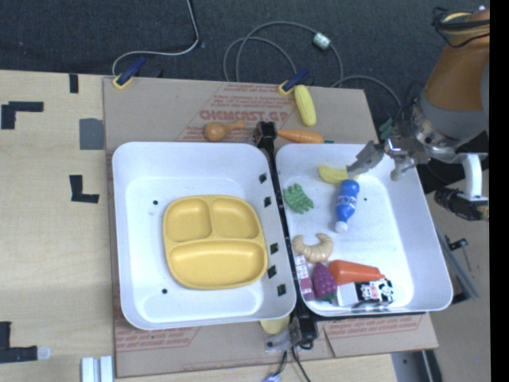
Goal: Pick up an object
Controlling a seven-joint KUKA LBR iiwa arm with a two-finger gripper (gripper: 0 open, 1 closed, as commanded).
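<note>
Gripper (380, 156) stood spread and empty above the right bin's (413, 237) far edge.
Left bin (135, 213) held a smooth yellow divided tray (215, 241); rightward lay a curved yellow banana (332, 173) and glossy blue bottle (345, 204), just beside the gripper. Risk judged: the rounded bottle could roll from closing fingers.

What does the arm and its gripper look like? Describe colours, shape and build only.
The arm is bulky and rounded, with a broad orange band over a grey wrist section. Below that sits a cluster of metallic grey and white parts. The gripper has slim grey fingers; one finger is a thin, pale grey bar.
</note>
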